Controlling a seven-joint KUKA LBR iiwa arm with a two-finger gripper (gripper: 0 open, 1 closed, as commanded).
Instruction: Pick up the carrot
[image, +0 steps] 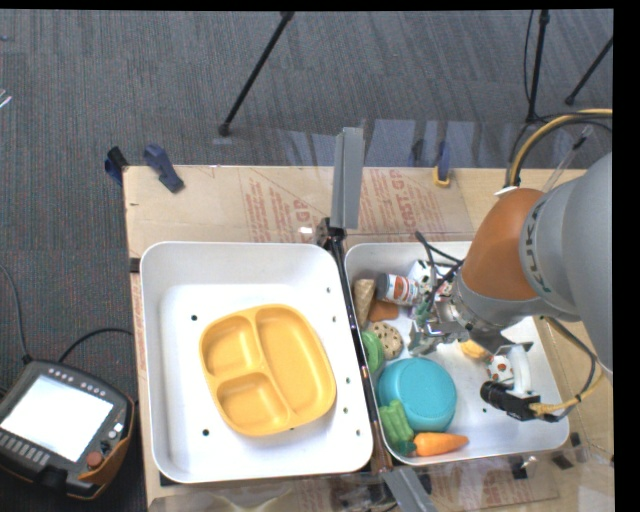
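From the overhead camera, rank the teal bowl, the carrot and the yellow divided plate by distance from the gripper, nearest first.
Measured from the gripper, in the right bin:
1. Teal bowl, just below it in that bin.
2. Carrot, beyond the bowl at the bin's near edge.
3. Yellow divided plate, in the left bin, farthest.

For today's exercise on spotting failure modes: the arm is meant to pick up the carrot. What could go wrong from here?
1. The carrot lies against the right bin's near wall, beside a green item and the blue bowl; a descent could hit those.
2. The gripper sits over the clutter further back, so it might close on the wrong item.
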